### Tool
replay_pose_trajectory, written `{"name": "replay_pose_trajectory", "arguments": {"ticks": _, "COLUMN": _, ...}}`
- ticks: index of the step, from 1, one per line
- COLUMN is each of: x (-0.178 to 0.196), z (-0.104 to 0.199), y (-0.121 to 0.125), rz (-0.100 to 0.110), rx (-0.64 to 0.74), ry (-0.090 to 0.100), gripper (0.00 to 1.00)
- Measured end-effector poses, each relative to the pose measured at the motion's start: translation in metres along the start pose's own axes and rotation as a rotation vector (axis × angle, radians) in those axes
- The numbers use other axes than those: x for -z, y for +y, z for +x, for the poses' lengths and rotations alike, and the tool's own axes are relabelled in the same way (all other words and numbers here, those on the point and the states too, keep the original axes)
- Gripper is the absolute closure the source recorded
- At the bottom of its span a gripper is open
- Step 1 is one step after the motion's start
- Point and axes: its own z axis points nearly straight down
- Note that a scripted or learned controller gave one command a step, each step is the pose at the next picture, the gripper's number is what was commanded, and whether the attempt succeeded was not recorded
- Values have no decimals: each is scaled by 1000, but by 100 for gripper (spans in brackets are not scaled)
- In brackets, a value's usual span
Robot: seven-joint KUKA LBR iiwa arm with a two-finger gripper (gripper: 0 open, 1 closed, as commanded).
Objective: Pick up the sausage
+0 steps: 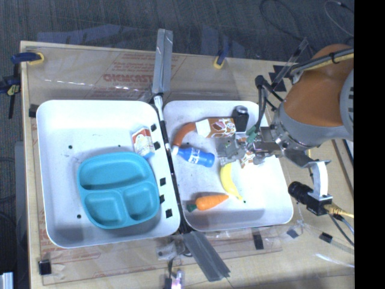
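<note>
We see a glossy plastic tray (117,188), smooth white bins (60,125), a matt sausage (183,132) and a shiny bottle (197,156).

**Bench and what rests on it**

The bench (90,71) is a pale wooden board under a clear sheet, with faint red lettering showing near its far edge. 2 shallow white bins sit on it side by side, touching along a middle seam: the left bin (60,125) and the right bin (271,206). A grey bar (162,59) lies on the far side, pointing at the seam, and another grey bar (204,254) lies at the near side. Clamps grip the bench's left corner (27,58); a small blue piece (221,59), perhaps another clamp, sits at the far edge.
</note>
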Motion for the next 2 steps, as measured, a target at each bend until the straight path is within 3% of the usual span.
{"name": "replay_pose_trajectory", "arguments": {"ticks": 1, "x": -44, "z": 18, "y": 92, "rz": -2, "rx": 295, "ry": -2, "gripper": 0}}
{"name": "replay_pose_trajectory", "arguments": {"ticks": 2, "x": -157, "z": 12, "y": 140, "rz": 0, "rx": 411, "ry": 0, "gripper": 0}}
